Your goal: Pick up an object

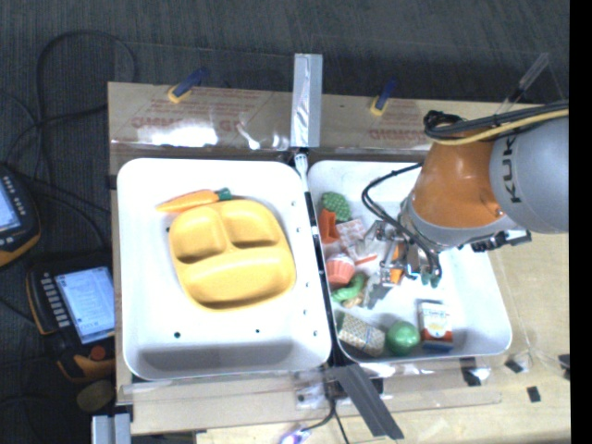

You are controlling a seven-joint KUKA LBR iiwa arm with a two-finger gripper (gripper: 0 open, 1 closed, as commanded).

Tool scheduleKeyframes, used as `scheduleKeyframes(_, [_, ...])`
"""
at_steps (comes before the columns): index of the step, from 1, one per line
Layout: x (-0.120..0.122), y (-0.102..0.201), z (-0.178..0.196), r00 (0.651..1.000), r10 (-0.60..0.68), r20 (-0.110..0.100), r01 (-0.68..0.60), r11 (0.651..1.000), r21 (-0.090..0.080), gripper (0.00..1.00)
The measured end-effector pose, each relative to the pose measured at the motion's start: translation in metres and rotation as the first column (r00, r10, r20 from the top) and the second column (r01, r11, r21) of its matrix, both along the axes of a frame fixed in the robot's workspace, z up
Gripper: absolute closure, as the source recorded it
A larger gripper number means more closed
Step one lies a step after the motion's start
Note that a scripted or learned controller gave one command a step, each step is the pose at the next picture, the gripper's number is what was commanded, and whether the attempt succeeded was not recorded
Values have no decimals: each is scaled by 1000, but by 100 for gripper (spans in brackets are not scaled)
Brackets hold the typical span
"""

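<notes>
— What lies nearest you?

— A green ball (402, 337) and a small carton (435, 326) at the right bin's (490, 303) front edge.

— And your pincer (393, 271)?

— It hangs just above the toy pile (344, 276) mid-bin; how far open, I cannot tell. Nothing gripped, I judge. Next: lower squarely onto one piece.

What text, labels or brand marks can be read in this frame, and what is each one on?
"KU": large dark letters on the grey arm, cut off at the frame edge.
Red print on the clear sheet behind the bins: blurred, unreadable.
Screen of the handheld device left of the bench: lines of text, too small to read.
Small carton in the right bin: printed front, too blurred to read.
</notes>
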State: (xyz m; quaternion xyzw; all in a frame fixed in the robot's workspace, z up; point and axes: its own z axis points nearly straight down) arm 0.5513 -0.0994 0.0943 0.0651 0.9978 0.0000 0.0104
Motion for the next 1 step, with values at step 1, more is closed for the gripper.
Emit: scheduleKeyframes(1, [6, -1, 14, 1000, 0, 22, 1, 1000, -4, 100])
